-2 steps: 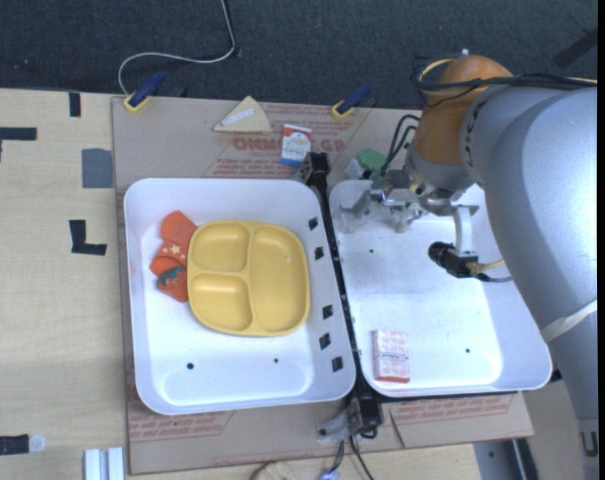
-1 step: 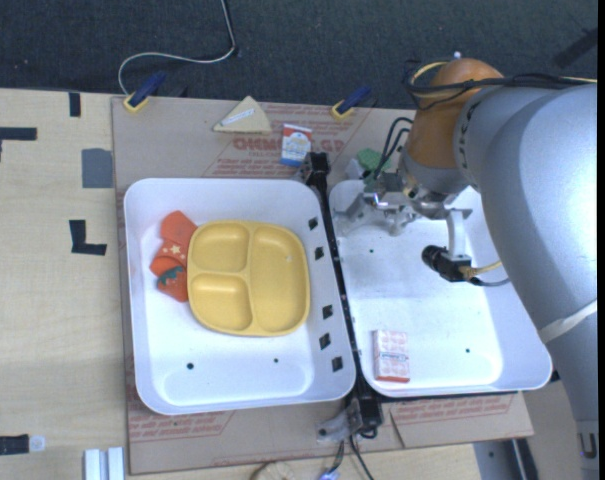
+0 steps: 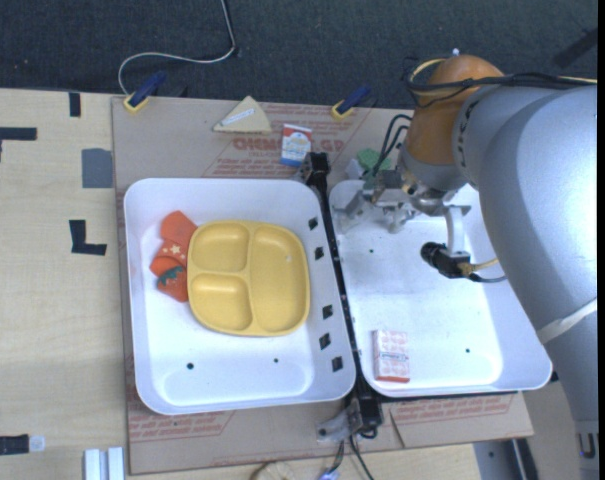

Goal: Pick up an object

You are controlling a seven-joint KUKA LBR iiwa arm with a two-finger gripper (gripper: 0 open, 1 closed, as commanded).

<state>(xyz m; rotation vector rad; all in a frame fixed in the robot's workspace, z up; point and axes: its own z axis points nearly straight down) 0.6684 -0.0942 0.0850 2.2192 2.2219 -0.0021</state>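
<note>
A yellow divided plate (image 3: 250,275) lies in the left bin (image 3: 172,373). An orange and red toy (image 3: 172,256) is tucked against the plate's left edge. A small white and red packet (image 3: 391,354) lies flat near the front of the right bin (image 3: 482,358). My gripper (image 3: 380,204) hangs over the back left corner of the right bin, close to the divider between the bins. Nothing shows between its metal parts. A green item (image 3: 366,160) sits just behind the gripper at the bin's rim, partly hidden by cables.
A small red, white and blue carton (image 3: 296,146) stands on the cardboard behind the bins, beside a tan triangular piece (image 3: 245,117). My big grey arm (image 3: 542,188) covers the right bin's right side. Black clips (image 3: 328,298) line the divider.
</note>
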